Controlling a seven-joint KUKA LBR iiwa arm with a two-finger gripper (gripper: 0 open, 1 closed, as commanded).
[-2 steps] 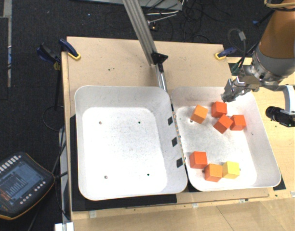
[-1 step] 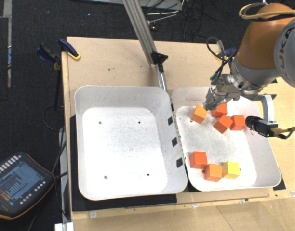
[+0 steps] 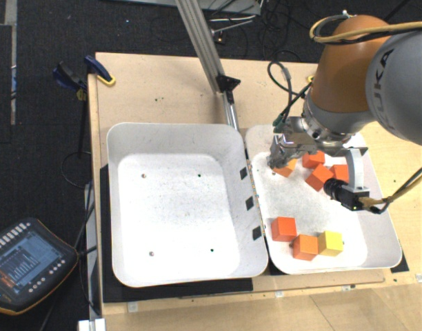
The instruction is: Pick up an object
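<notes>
Handheld pendant (image 3: pixel 25 267) lower left; "KUKA" on arm (image 3: pixel 387 81); jaws' state unclear

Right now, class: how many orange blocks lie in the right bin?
5 visible: one at the gripper tip, two beside it, two near the front. The arm may hide others.

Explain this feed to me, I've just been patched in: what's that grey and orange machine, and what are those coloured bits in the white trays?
You look down from one fixed camera above a bench. The machine is a robot arm reaching in from the right. Its pincer hangs low over the right bin, at the far end. That bin holds small blocks: several orange ones near the pincer, and nearer you an orange-red one, an orange one and a yellow one. Whether it holds anything, I cannot tell. The left bin sits beside it.
</notes>
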